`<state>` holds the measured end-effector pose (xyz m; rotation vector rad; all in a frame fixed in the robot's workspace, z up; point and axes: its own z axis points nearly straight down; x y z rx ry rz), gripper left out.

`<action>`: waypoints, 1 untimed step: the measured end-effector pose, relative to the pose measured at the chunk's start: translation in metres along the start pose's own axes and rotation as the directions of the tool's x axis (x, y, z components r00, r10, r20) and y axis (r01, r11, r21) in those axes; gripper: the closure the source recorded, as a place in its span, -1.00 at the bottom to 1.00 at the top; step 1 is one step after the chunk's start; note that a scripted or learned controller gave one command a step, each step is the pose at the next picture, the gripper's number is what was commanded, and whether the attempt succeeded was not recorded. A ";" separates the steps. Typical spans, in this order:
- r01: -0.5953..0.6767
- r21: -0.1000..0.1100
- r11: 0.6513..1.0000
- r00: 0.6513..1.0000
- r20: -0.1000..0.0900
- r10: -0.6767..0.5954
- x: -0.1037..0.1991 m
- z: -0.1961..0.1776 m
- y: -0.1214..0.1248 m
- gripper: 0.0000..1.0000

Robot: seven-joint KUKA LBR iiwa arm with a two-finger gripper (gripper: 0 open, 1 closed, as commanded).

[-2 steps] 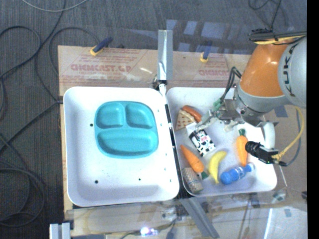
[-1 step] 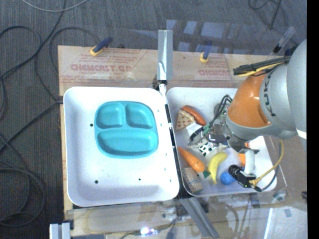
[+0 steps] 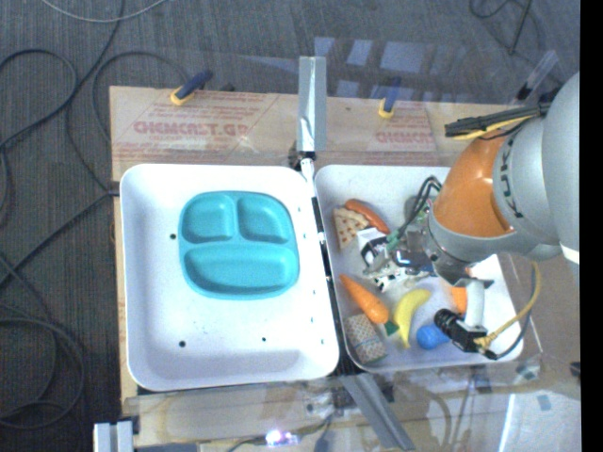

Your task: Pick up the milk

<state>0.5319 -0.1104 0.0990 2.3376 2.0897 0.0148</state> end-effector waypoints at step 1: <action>-0.067 0.013 0.998 0.998 0.007 0.067 0.037 -0.116 0.034 1.00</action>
